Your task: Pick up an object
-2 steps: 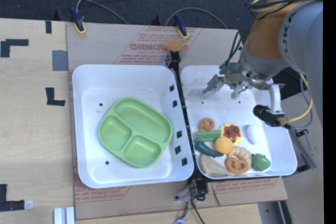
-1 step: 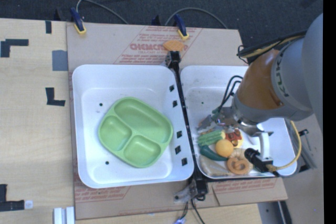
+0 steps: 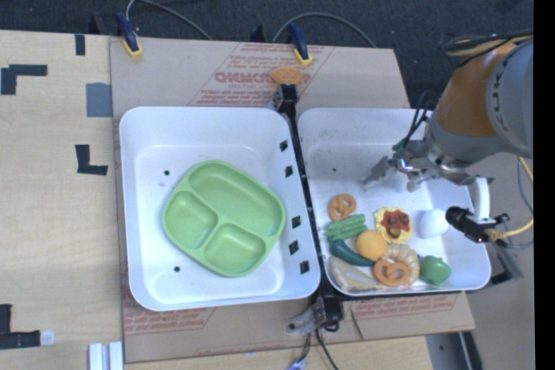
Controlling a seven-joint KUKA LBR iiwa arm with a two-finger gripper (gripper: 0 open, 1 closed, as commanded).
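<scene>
A heap of toy food [image 3: 381, 245] fills the near end of the right bin [image 3: 347, 139], below and just left of the gripper [image 3: 397, 172], with the pretzel [image 3: 341, 206] closest to it yet apart. The gripper hangs over bare bin floor, fingers spread wide with nothing between them. Far to its left, a green tray [image 3: 224, 217] lies in the left bin [image 3: 139, 186].
</scene>
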